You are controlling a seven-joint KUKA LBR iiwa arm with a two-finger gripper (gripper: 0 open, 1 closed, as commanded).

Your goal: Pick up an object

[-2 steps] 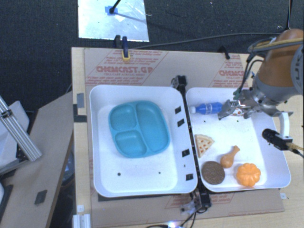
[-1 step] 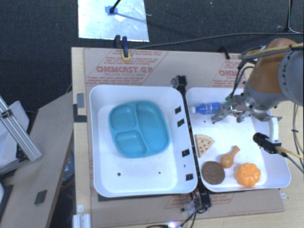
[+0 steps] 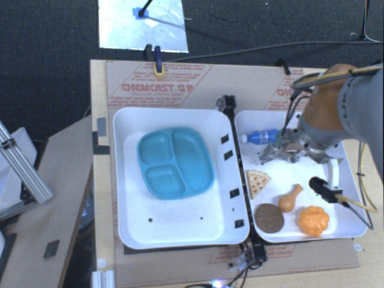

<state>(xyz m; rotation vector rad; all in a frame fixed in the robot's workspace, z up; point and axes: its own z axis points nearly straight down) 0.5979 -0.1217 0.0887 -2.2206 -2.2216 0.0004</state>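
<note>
In the right bin [image 3: 354,221] lie a small clear bottle [image 3: 258,137] with a blue label, a pizza slice toy [image 3: 258,183], a tan drumstick [image 3: 290,198], a round brown patty [image 3: 269,218] and an orange pumpkin [image 3: 314,219]. My gripper [image 3: 273,153] hangs low over the upper part of this bin, just below and right of the bottle and above the pizza slice. Nothing shows held in it. The grey arm reaches in from the right and hides part of the bin's far right side.
The left bin [image 3: 135,221] holds a blue divided plate [image 3: 175,162]. A black-clipped divider [image 3: 237,173] runs between the two bins. A clamp [image 3: 157,60] sits at the board's back edge.
</note>
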